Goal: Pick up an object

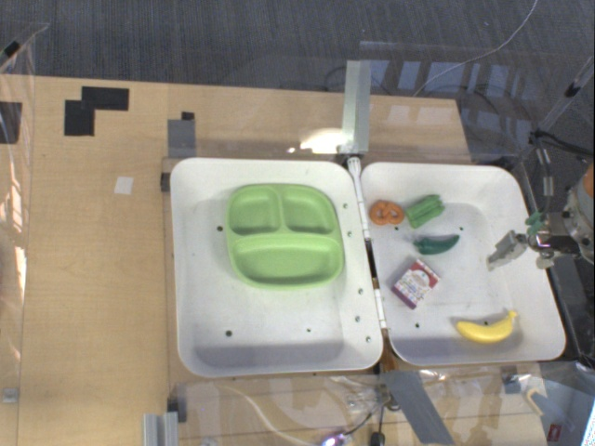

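a: nearest the lens, a yellow banana [486,328] is seen lying flat by the front rim of the right bin [465,177], curved side down. why would it be left there?

b: no reason can be read beyond loose scatter; the pieces are kept well apart, so that any one can be reached alone. just behind it a small red and white packet [416,282] is laid at a tilt near the divider.

a: and the claw [509,248]?

b: it is held low over the right side of that bin, beside the wall, with the arm [569,238] reaching in from the right. whether it is wide or narrow cannot be told. nothing is seen gripped in it.

a: what is placed farther back?

b: a dark green pepper-like piece [437,243], then a light green block [425,210] touching or nearly touching an orange pretzel-like piece [387,213].

a: so the task's thing?

b: none has been lifted; it is judged that the banana or the dark green piece lies closest to the claw. a green divided plate [284,234] is set alone in the left bin [200,277] on the bench [84,277].
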Tool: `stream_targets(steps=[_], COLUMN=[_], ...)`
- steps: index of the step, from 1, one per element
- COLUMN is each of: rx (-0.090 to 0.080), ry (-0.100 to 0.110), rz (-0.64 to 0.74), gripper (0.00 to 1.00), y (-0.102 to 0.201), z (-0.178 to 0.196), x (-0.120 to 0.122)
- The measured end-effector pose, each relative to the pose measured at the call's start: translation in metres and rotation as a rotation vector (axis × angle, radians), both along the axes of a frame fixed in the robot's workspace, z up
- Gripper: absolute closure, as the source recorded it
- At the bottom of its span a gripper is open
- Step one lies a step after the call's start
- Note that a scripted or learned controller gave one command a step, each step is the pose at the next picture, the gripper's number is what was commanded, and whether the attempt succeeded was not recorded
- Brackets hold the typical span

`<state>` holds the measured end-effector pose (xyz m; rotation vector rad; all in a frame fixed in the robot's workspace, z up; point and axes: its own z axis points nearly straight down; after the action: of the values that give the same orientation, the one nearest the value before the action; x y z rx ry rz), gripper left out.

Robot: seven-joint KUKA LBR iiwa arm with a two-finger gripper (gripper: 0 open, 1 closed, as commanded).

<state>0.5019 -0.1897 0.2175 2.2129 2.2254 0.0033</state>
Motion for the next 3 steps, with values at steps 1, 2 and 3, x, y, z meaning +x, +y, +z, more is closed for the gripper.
stream_targets(steps=[1,2,3], rx=[0.000,-0.004,-0.004], ry=[0.001,-0.012,-0.012], rz=[0.024,0.342,0.294], gripper=[0.00,0.00,0.00], y=[0.005,0.079,0.080], z=[-0.080,-0.125,-0.127], x=[0.071,0.070,0.125])
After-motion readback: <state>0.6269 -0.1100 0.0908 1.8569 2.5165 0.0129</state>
